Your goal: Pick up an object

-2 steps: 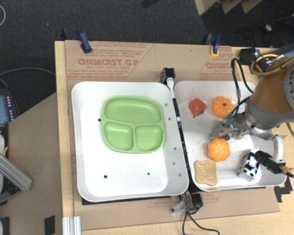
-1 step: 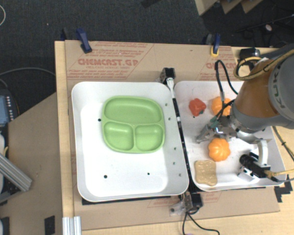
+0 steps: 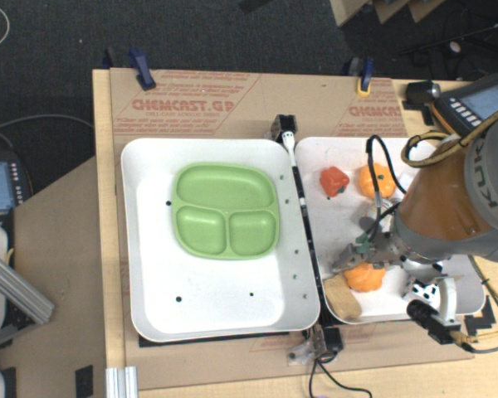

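My gripper (image 3: 361,257) sits over the orange ball (image 3: 365,278); its grip I cannot tell. The ball could roll aside.

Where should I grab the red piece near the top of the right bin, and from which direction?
Take the red piece across its narrower width, coming straight down from above. It is a small, lumpy object lying apart from the orange object beside it and from the bin wall, so the fingers probably have room on both sides. Its exact shape is hard to tell.
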Motion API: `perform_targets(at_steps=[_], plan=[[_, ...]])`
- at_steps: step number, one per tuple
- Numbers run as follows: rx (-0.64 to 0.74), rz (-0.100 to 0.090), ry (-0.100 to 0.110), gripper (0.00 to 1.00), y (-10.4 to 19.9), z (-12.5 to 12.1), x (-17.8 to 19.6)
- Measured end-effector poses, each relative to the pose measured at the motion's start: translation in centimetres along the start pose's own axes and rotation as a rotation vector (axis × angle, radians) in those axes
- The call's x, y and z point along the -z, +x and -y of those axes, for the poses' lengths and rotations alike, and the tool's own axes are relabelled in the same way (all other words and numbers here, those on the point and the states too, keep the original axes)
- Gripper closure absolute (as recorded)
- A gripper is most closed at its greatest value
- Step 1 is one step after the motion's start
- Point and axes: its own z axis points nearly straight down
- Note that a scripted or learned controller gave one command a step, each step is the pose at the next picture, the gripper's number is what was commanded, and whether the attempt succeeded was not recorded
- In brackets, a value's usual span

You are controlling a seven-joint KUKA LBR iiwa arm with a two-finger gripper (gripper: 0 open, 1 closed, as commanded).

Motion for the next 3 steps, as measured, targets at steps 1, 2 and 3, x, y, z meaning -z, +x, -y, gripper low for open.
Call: perform_targets(at_steps=[1, 2, 3], plan=[[0.0, 0.003, -0.011, 1.0, -0.1, -0.4, 1.2], [0.01, 0.003, -0.017, 1.0, 5.2, -8.7, 10.5], [0.004, -0.001, 0.003, 1.0, 10.7, -2.6, 9.9]])
